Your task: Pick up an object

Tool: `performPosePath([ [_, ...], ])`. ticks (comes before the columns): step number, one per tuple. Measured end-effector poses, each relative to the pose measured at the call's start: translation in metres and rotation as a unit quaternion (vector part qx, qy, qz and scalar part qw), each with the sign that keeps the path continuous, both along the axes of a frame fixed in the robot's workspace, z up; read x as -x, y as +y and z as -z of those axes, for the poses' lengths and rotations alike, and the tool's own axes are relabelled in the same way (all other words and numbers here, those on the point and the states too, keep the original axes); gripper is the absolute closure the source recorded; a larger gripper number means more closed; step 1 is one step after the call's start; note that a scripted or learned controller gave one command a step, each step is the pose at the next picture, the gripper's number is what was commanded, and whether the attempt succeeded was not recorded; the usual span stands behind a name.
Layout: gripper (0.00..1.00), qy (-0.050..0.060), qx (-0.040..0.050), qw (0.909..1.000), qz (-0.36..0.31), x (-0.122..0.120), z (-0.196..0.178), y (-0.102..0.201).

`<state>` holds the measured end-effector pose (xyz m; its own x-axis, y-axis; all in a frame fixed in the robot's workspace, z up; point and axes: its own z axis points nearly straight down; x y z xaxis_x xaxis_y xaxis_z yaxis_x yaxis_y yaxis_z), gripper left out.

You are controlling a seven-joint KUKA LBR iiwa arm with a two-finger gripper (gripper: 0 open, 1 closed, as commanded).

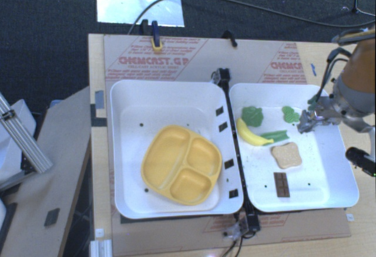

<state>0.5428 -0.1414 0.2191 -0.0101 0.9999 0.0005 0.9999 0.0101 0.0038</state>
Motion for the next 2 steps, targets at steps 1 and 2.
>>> performPosePath([
  [1,1.00,0.000,-0.0003,1.0000,0.000,-0.020,-0.011,0.053],
  [2,1.00,0.000,-0.0005,1.0000,0.000,-0.030,-0.012,0.097],
])
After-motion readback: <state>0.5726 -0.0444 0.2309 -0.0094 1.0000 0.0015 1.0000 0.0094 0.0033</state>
